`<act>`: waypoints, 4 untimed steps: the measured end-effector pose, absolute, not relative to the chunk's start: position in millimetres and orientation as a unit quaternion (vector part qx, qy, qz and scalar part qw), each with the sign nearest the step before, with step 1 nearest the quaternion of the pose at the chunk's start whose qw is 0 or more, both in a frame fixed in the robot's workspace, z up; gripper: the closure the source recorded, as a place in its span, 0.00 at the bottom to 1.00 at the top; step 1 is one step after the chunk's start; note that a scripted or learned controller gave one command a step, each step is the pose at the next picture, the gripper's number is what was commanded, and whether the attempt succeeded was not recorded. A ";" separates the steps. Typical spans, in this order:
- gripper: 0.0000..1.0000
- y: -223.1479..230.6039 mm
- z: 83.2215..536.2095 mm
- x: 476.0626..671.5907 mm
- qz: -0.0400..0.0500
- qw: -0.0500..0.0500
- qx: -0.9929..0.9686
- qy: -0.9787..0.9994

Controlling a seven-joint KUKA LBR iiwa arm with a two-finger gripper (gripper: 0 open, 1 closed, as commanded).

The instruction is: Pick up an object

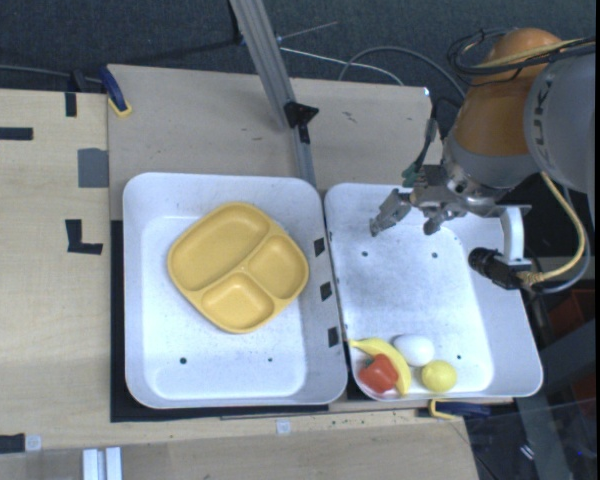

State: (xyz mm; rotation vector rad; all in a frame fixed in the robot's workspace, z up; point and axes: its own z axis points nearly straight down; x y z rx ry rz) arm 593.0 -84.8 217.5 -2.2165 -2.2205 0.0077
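Fingers of the end effector point(411, 218) stand spread apart with nothing between them, hanging over the far edge of the right bin point(500, 298). My pickable things sit bunched in that bin's near edge, toward its left corner: a banana point(387, 351), a red piece point(379, 372) tucked against it, a white egg-shaped object point(414, 348) and a small yellow ball point(439, 375). The left bin point(145, 268) carries a yellow divided plate point(238, 266). I judge the approach is only beginning. To do it well I would bring the arm toward the near edge, single out the yellow ball since it lies a little apart, and come straight down so the fingers straddle it without nudging its neighbours.
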 end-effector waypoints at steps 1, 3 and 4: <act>0.00 -93.0 167.4 595.4 0.003 0.002 -0.707 -0.707; 1.00 -92.8 135.8 592.9 0.001 0.001 -0.706 -0.708; 1.00 -91.0 194.4 585.6 -0.001 -0.002 -0.706 -0.708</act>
